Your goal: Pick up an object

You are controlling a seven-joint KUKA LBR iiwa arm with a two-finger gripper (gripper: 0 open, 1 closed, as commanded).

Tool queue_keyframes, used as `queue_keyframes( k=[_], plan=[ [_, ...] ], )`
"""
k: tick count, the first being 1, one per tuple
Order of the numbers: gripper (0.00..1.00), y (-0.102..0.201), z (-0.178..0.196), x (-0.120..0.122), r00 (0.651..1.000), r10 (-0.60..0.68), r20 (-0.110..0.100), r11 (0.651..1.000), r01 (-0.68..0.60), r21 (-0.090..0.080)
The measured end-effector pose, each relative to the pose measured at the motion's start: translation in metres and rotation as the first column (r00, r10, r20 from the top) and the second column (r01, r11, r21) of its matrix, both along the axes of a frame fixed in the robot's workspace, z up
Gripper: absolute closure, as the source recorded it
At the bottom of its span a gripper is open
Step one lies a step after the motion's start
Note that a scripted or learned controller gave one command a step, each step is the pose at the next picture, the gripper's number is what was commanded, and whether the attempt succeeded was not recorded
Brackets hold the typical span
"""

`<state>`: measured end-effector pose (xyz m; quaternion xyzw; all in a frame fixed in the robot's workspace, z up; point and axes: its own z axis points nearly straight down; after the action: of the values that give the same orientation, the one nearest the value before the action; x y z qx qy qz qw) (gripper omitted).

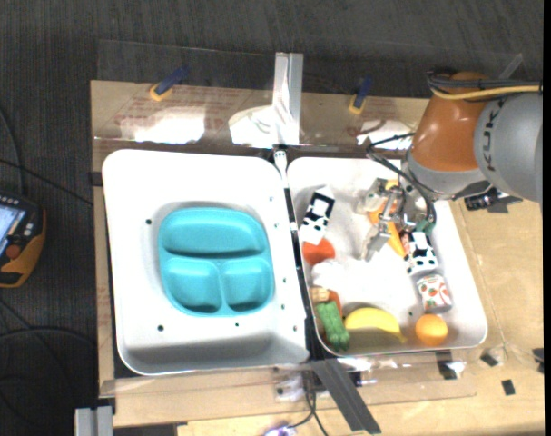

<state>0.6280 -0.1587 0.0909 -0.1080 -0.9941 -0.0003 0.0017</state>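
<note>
Inside right bin (pixel 470 284): banana (pixel 372 320), orange (pixel 430 329).

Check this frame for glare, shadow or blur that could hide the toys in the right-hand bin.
Camera view: even overhead light; the right bin floor is bright, nearly washed out; soft shadow under the gripper; banana and orange read clearly; the clutter at the gripper is small and soft.

Right bin (pixel 475 321): bare floor at centre, between the cow-patterned carton (pixel 317 214) at the left wall and the gripper (pixel 381 236). Near edge obstructed by the banana (pixel 372 321), orange (pixel 430 329) and green vegetable (pixel 332 324). Left bin (pixel 130 243): the turquoise divided tray (pixel 213 260) occupies the middle; margins around it open.
</note>
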Motion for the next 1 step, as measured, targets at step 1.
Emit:
queue_keyframes(
  k=[1],
  plan=[
    [1.0,-0.0009,0.0066,0.0002,1.0,0.001,-0.003,1.0,-0.001,-0.005]
  ],
)
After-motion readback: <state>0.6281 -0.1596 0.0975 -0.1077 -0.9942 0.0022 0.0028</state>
